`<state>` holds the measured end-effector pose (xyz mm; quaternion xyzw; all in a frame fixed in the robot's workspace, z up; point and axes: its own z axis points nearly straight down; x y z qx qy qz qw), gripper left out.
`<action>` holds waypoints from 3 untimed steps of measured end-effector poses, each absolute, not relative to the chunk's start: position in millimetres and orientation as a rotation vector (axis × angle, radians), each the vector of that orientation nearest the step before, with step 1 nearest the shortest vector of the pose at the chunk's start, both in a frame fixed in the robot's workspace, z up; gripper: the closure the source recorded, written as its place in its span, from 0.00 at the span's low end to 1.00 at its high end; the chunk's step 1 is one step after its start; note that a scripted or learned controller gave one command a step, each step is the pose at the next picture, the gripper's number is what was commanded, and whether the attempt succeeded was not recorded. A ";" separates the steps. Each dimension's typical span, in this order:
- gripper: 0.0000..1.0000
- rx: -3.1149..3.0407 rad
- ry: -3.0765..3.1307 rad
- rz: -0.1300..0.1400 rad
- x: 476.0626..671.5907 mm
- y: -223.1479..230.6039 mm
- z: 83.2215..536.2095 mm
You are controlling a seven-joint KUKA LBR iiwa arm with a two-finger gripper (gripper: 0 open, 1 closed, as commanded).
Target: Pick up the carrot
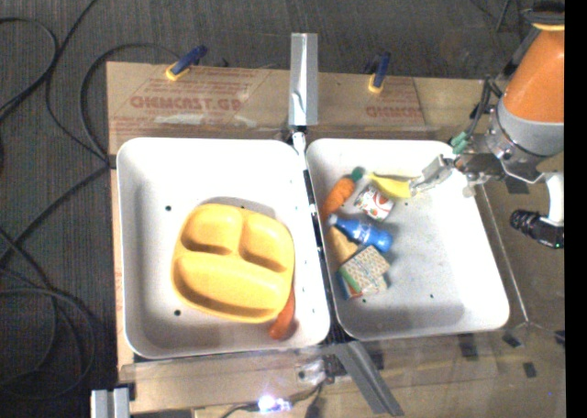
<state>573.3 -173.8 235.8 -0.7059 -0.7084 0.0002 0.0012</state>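
The carrot [340, 193], orange with a green top, lies at the upper left of the right bin [440, 302], close to the wall between the two bins. Just to its right are a yellow banana [392, 185] and a small white and red carton [374, 204]. My gripper [433, 173] hangs over the upper right part of the same bin. Its tip is near the banana's right end and about a hand's width to the right of the carrot. Nothing shows in its grasp.
A blue bottle [363, 234] and a patterned box [364, 271] lie below the carrot. The left bin [147, 187] holds a yellow divided plate [237, 260] with an orange-red elongated thing [284, 317] against its lower right edge. Bare floor shows in the right bin's lower right.
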 end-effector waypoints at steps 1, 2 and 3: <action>0.00 -1.892 -2.505 0.000 602.2 -91.3 168.8; 0.00 -1.869 -2.536 -0.008 605.4 -108.7 88.9; 0.00 -2.180 -2.245 0.024 665.0 -109.1 86.3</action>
